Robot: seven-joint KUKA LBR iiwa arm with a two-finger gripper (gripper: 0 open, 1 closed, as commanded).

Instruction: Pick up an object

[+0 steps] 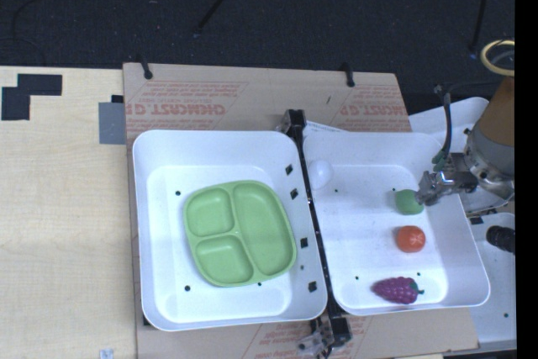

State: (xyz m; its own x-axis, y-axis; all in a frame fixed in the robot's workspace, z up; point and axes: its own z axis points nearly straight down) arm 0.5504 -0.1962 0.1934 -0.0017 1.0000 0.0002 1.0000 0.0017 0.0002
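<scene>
In the right bin (361,265) lie a small green round object (407,201), an orange-red round fruit (411,239) and a purple bunch of grapes (397,290). A pale white round object (319,174) rests near the bin's back left corner. My gripper (430,186) reaches in over the bin's right rim and sits low, right beside the green object's upper right side, seemingly touching it. Nothing appears lifted off the bin floor.
The left bin (160,181) holds a light green divided plate (239,233). A black divider with clips (307,223) runs between the bins. Brown cardboard (252,101) lies under and behind both bins, and dark cables (445,126) hang near the arm.
</scene>
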